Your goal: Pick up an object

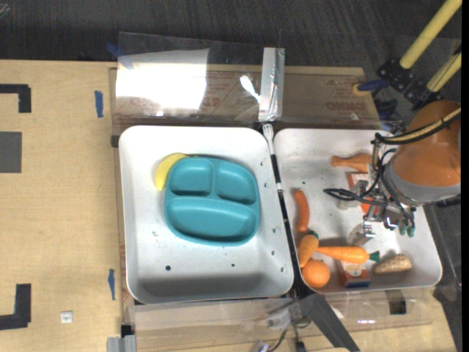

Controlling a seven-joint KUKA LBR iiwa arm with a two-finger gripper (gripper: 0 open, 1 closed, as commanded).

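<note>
Camera view looks down at a slant on the wooden counter, which carries two shallow white bins side by side. Next in size, the left bin holds a teal divided plate with three compartments, lying flat near the bin's middle; a yellow piece, perhaps a banana, peeks out from under the plate's upper left edge. To its right, the right bin touches the left one along a shared rim and carries the clutter of small toy foods. From the right, the grey arm with its orange band reaches in over the right bin's far side, and the claw hangs below the band amid cables; whether it is wide, narrow or holding anything cannot be told. Among the toys, a long carrot lies across the bin's lower part, just beside the claw's tip. A second carrot stands slanted near the left wall, above an orange ball. A slim red-orange piece lies above that. A tan, potato-like lump sits at the lower right.
</note>
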